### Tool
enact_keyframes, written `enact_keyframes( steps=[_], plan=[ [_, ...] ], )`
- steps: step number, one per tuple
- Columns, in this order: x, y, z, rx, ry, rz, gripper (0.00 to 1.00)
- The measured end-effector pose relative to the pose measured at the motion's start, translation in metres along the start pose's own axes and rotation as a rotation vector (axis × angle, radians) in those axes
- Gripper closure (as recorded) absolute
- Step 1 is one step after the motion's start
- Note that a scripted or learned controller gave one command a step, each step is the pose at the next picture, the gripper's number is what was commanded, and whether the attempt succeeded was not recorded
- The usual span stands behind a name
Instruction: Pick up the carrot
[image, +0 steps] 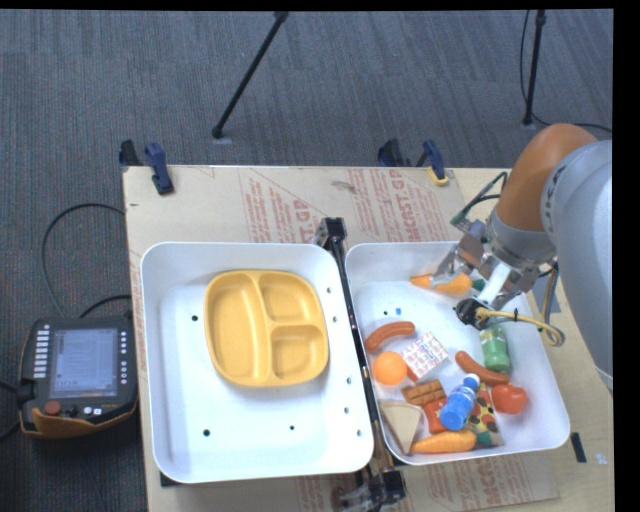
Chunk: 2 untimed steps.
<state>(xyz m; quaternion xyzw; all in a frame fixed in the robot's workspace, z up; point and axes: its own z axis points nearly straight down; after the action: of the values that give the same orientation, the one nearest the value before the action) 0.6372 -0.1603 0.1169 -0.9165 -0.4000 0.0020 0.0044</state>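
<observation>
The gripper (462, 277) hung at the right bin's (388, 258) upper edge with a carrot (447, 284) between its fingers; sausages (389, 334) lay lower, apart.

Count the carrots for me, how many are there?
2. One carrot is at the back of the right bin, right by the claw. The other carrot lies at the front edge. More might hide under the toy food pile.

A wooden bench (260, 200) bears two white bins (170, 400), side by side.
</observation>
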Motion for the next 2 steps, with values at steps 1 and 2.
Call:
enact_keyframes(
  steps=[1, 2],
  plan=[
    [-0.013, 0.016, 0.029, 0.014, 0.001, 0.243, 0.00],
    [-0.014, 0.009, 0.019, -0.005, 0.001, 0.492, 0.00]
  ],
)
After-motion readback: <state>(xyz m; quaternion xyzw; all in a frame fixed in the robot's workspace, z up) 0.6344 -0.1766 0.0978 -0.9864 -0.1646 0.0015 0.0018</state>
